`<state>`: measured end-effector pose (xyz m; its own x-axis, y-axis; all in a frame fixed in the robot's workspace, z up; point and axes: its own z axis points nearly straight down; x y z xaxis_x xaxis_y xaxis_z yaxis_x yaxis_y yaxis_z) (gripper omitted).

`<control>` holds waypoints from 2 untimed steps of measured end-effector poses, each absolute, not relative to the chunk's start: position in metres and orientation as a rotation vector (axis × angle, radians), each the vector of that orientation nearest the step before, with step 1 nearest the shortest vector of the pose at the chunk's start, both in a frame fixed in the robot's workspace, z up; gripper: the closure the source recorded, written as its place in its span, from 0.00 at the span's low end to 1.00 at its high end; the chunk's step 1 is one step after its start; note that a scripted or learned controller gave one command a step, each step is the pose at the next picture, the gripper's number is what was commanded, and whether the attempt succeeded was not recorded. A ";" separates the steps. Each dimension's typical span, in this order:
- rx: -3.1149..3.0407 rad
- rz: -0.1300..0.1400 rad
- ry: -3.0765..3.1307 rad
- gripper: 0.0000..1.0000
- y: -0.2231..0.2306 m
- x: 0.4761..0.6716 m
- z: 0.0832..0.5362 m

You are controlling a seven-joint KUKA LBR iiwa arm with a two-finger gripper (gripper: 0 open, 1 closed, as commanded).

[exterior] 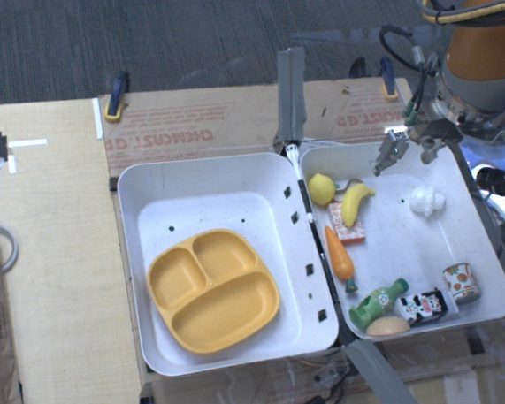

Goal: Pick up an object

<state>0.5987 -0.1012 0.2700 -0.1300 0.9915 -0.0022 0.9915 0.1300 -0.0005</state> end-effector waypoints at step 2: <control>1.948 0.005 2.457 0.00 -0.101 0.591 0.096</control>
<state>0.5911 -0.1011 0.0962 -0.2282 0.9736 -0.0032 0.9736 0.2282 0.0066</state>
